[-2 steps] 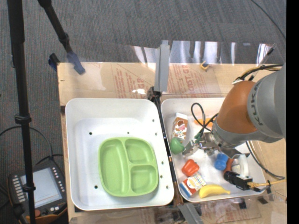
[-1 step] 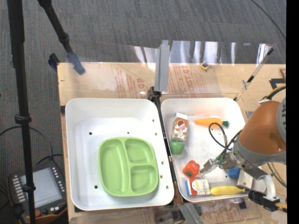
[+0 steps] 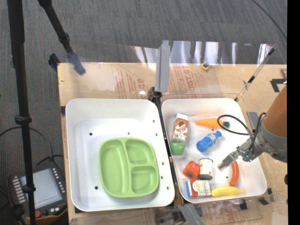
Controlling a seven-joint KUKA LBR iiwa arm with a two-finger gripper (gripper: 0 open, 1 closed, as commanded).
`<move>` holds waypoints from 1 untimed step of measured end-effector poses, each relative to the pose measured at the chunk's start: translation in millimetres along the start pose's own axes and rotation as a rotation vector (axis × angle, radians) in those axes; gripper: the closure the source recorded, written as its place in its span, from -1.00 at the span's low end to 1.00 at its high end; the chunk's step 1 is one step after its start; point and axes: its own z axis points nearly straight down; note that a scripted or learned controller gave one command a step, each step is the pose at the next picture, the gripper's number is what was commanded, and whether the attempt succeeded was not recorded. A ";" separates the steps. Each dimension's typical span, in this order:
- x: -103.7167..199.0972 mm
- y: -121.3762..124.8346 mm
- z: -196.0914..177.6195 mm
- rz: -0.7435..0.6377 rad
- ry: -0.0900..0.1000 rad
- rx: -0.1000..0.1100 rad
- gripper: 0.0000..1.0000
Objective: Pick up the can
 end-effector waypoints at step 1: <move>-2.4 -1.2 -9.1 0.009 0.000 -0.001 1.00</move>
